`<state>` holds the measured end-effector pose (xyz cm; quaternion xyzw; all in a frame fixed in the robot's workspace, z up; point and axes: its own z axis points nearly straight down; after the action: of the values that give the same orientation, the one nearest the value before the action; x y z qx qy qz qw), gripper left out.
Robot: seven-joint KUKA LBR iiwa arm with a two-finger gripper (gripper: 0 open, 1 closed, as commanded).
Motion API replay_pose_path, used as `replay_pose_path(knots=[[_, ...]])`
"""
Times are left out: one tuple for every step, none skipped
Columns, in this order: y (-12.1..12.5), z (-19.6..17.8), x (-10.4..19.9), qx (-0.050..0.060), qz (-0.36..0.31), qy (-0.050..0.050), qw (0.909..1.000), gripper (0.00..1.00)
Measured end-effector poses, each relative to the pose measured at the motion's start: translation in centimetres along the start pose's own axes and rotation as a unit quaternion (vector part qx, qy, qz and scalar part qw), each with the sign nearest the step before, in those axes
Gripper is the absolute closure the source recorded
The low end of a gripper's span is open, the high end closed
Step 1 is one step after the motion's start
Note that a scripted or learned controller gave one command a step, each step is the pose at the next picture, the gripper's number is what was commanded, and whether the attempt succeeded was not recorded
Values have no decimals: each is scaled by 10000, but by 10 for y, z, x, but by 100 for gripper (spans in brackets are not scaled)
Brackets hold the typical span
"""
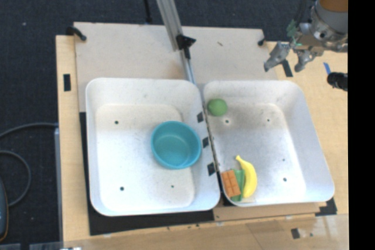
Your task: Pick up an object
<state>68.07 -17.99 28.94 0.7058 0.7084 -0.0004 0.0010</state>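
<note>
Bench (129, 52): two bins, blue bowl (176, 144), banana (248, 174), green ball (217, 107).

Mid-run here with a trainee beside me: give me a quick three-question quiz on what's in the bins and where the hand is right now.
1. True or false: the blue bowl sits in the left bin.
2. Which object lies nearest the divider at the top of the right bin? A) banana B) green ball C) orange block
3. Fill in: the hand is above the bench, beyond the right bin's ____ edge, with its fingers spread and nothing between them.

Key
1. True.
2. B, the green ball; the banana and orange block lie together in the near left corner.
3. Far.
</note>
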Motion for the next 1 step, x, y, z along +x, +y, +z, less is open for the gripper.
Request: replay_pose_path(knots=[[0,0,-1,4,-1,-9,10000,0]])
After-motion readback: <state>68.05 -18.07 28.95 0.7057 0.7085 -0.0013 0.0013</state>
